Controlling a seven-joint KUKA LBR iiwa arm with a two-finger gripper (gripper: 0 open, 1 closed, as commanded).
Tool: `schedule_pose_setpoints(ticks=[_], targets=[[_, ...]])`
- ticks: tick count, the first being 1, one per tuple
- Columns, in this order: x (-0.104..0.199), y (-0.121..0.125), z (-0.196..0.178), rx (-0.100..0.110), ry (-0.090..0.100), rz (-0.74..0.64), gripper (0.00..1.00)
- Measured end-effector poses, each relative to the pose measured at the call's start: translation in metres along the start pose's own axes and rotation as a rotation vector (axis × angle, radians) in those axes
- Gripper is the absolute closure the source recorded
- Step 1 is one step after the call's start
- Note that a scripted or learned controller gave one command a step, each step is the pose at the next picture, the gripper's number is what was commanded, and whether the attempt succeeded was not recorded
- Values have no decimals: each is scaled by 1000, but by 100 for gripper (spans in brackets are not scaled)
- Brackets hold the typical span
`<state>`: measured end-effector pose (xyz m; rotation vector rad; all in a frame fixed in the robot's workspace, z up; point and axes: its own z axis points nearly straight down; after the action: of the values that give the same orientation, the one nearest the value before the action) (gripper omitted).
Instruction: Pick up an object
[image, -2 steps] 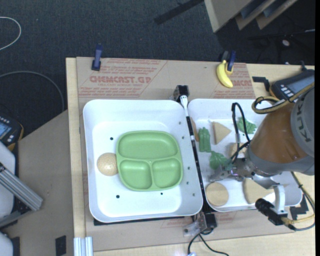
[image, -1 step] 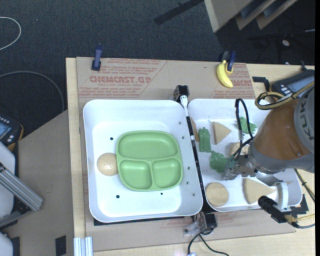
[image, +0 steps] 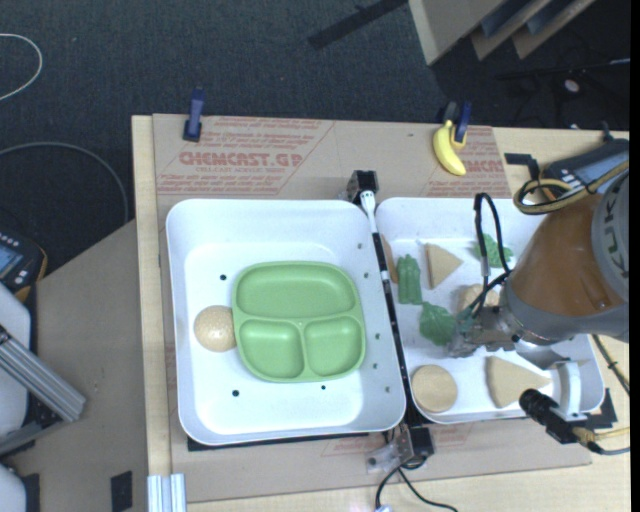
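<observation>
The right bin (image: 420, 207) holds several small items. A dark green piece (image: 409, 280) lies near its left wall, and a second green piece (image: 434, 324) lies just below it. There are also a tan wedge (image: 441, 263), a round tan disc (image: 434, 388) and a larger tan wedge (image: 510, 380). My gripper (image: 468, 334) is low in this bin, right against the second green piece's right side. The wrist hides its tips, so contact is unclear. A small tan bit (image: 470, 297) sits just above the gripper.
The left bin (image: 190, 235) holds a green divided plate (image: 298, 320), with a tan ball (image: 213, 327) against its left edge. A yellow banana (image: 450, 150) and a blue clamp (image: 193, 115) sit on the bench behind the bins. A black cable (image: 482, 215) loops over the right bin.
</observation>
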<state>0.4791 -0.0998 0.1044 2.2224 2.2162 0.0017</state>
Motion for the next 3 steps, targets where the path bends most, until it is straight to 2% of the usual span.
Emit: schedule_pose_setpoints(ticks=[1,2,3], targets=[[0,0,-10,-2,-1,1,100],[-10,-1,22,7,3,-1,100],[-10,0,10,3,1,-2,100]])
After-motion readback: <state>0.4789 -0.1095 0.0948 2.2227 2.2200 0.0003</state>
